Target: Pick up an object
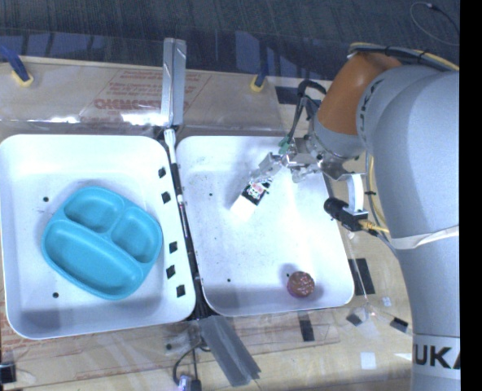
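Dark ribbed carpet runs along the top, and below it we look down on a pale wooden desk [78, 88] with a faint red printed sheet under a glossy film. Two shallow white bins sit side by side on it, rounded at the corners, smooth plastic, split by a grey metal bar [174, 80] with small black tabs down the seam.

We see the arm [412, 177] coming in from the right, a fat matte grey cylinder with an orange band [347, 96] above the wrist and black cables looping round it. The tool [257, 191] reaches out over the right bin [225, 292], slim and metallic, tipped with a small black-and-white end. Are its fingers open or shut? We cannot tell; the tip is too small and cluttered to read, and we see nothing clearly held there.

Below the tool and a little to its right, near the bin's lower edge, lies a small round ball [300, 283], brownish-red, mottled and dull. It rests on the bin floor, well apart from the tip. That floor is lightly speckled with dark flecks around the tool.

Far to the tool's left, in the left bin [13, 161], lies a turquoise plastic tray [102, 243], glossy, softly rounded, moulded into three compartments: two small ones and one long one. It sits at a tilt across the floor.
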### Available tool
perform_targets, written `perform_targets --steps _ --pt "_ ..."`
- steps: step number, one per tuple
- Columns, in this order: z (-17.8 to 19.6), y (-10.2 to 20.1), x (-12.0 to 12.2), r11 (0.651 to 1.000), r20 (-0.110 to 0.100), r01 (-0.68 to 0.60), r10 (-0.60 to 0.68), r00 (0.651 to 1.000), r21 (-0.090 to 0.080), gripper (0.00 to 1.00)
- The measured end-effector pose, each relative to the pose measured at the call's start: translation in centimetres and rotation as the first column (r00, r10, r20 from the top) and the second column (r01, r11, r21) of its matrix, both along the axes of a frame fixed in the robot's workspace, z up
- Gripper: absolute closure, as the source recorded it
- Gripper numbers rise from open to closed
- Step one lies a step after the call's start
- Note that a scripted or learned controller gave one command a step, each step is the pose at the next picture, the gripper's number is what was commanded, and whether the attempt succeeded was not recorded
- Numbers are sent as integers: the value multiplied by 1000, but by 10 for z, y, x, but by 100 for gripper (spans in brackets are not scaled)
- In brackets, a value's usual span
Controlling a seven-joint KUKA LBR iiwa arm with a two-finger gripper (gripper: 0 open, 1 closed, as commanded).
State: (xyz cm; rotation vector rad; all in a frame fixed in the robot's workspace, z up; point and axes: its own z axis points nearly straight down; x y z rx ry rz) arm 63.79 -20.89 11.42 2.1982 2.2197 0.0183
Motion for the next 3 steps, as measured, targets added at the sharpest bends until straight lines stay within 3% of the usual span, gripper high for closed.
perform_targets --steps 1,2,3 --pt "-8 89 -23 1000 3 1 -1 1000 0 0" --pt "-9 115 -34 1000 7 5 -5 1000 -3 0" --pt "-8 114 -61 1000 12 0 0 1000 1 0"
